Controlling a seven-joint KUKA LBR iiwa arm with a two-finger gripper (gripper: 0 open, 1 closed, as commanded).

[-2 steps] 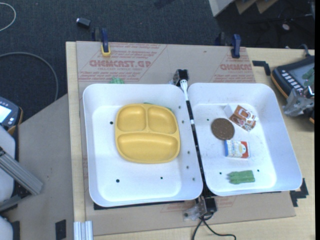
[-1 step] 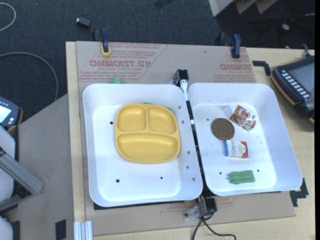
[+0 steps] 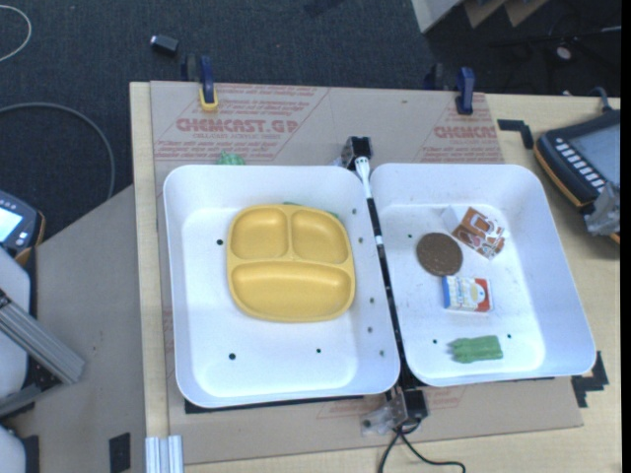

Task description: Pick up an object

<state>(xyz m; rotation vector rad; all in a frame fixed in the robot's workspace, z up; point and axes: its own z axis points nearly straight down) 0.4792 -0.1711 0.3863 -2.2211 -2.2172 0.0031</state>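
Note:
The right bin [image 3: 552, 264] holds a round brown disc [image 3: 439, 253], a crumpled red-and-white packet [image 3: 479, 232], a small white box with red and blue print [image 3: 465, 294] and a green block [image 3: 476, 348]. In the left bin [image 3: 197, 294] lies a yellow divided plate [image 3: 291, 262], upright, with three compartments.
Both bins rest on a brown board [image 3: 315, 126] held by blue clamps [image 3: 206, 82] at the back edge. A black and orange handheld pendant [image 3: 582, 161] lies off the board at the right. Cables run below the front edge [image 3: 399, 427].

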